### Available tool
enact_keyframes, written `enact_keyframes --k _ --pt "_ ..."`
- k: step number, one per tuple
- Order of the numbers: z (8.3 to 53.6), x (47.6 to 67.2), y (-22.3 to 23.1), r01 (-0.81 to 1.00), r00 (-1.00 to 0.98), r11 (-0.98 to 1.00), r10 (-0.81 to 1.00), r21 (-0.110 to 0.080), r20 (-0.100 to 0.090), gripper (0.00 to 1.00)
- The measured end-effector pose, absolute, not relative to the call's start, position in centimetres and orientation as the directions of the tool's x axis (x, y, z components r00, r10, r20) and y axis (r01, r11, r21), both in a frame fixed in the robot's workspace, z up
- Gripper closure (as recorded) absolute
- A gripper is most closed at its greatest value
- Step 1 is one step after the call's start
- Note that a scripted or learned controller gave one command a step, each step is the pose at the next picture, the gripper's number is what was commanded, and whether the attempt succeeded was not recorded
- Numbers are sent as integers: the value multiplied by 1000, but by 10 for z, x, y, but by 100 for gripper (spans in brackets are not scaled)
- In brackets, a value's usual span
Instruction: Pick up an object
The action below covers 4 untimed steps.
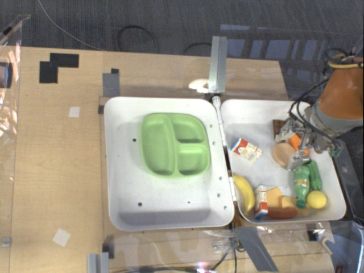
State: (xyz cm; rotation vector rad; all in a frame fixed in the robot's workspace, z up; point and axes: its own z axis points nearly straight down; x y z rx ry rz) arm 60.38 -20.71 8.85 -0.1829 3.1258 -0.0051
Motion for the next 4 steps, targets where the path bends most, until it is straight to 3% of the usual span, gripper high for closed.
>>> enact_keyframes --k 1,2,3,4 --pt "102 608 -204 -125 -992 992 -125 -7 -22 100" --pt "228 586 -140 -79 -997 997 -79 -5 -26 100" --pt "98 546 -200 -357 -934 934 -357 -5 -10 100" --pt "91 512 -204 -673 -739 739 -673 -14 -12 100"
